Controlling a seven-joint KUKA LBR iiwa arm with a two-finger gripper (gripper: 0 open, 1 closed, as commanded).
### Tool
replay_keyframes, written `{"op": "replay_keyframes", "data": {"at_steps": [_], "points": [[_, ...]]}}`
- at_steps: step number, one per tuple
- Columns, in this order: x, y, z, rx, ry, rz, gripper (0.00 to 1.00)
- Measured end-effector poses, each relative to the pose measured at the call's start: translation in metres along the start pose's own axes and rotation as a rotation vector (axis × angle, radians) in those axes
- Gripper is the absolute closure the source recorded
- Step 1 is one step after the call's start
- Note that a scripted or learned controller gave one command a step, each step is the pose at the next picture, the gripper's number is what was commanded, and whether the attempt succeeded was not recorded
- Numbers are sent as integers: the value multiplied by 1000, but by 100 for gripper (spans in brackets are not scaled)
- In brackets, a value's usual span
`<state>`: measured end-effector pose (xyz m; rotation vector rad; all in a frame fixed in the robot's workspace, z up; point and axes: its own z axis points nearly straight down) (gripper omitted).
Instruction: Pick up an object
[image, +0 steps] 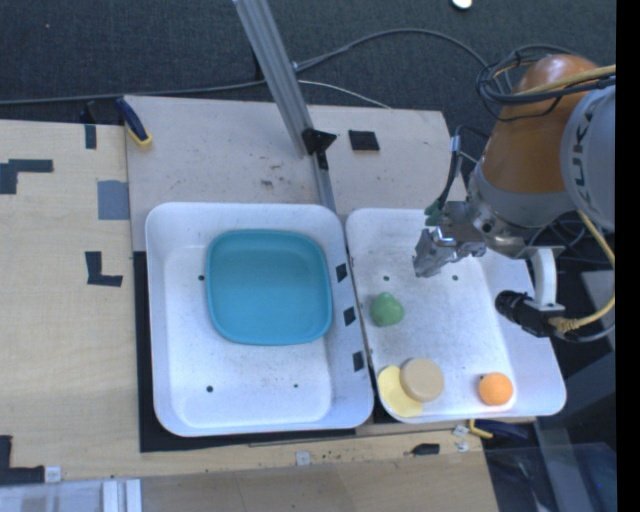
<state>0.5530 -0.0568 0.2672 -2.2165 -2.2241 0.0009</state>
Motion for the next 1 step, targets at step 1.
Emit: {"op": "replay_keyframes", "data": {"at_steps": [1], "points": [[50, 3, 17, 0, 0, 0, 100]]}}
